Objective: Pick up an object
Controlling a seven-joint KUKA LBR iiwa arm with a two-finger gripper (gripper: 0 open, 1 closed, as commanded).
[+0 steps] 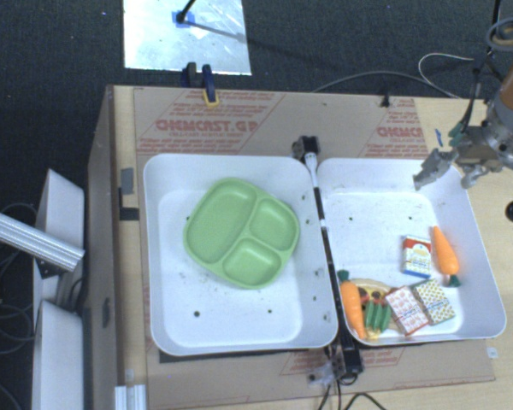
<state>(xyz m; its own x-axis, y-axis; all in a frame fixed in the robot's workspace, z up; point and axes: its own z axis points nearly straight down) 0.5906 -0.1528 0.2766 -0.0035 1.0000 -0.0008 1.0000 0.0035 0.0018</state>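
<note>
from where i stand, the left bin (167, 314) on the tabletop (239, 114) carries a green divided plate (242, 231), lying flat near its middle with bare white floor around it. a black seam with a clip at each end runs between the two bins.

the right bin (376, 207) has its things crowded toward the near edge. a carrot (351, 302) lies against the seam side, touching a small plate of toy food (374, 307). just beside that sit two patterned little boxes (419, 306), touching each other. a little up from them is a small red and white carton (416, 256), and next to it a second carrot (445, 253), tilted along the bin's right wall.

the end effector (451, 165) hangs over the far right corner of the right bin, well apart from the cluster. its two fingers look spread, with nothing between them.

i judge no object is picked yet; any of the things in the right bin would serve. the risk is the crowding: coming down on the boxes or the plate could catch two things at once or push them aside. the second carrot sits so close to the wall that a finger may strike the rim, and its round taper could let it slip out.
</note>
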